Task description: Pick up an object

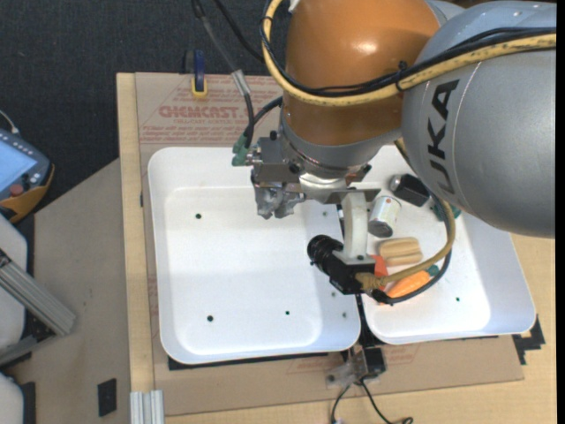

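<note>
Hand [279, 200] over left bin [221, 272], grip state unclear; tan block [397, 252], orange piece [408, 283] in right bin [472, 285].

The arm [477, 104] covers the far part of the right bin [481, 312] and the far right corner of the left bin [221, 272]. The top and right picture edges cut off the arm. A black object [409, 190] lies partly beneath the arm; its shape is indeterminate. An orange object [411, 283] is partly covered at its left end.
</note>
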